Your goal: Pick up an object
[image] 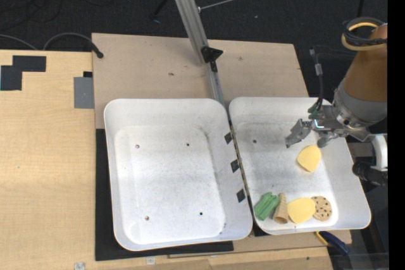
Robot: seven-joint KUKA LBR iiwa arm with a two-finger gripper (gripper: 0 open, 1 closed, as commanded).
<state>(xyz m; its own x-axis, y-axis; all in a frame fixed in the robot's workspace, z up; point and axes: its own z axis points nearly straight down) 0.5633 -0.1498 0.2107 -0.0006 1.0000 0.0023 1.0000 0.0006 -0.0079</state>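
Your end effector (308, 135) is over the right bin (278, 114), fingers spread wide, one grey finger (296, 135) reaching toward the bin's middle and the other sitting just above the yellow piece. Nothing sits between them; you're holding no object. The grey arm with its orange band (370, 73) comes in over the bin's right rim.

You've got two white bins side by side on the desk (50, 155), the left bin (126, 114) beside the right one, black clips along their shared rim. A slanted aluminium rail (190, 16) rises behind them, cables trailing on the dark floor beyond.

Your nearest target, a yellow slice-shaped toy (309, 159), lies just below the end effector, close to the right-hand finger. Along the right bin's near edge you have a green toy (266, 205), a tan cone (280, 208), another yellow piece (300, 210) and a chip cookie (321, 208), well apart from the fingers.
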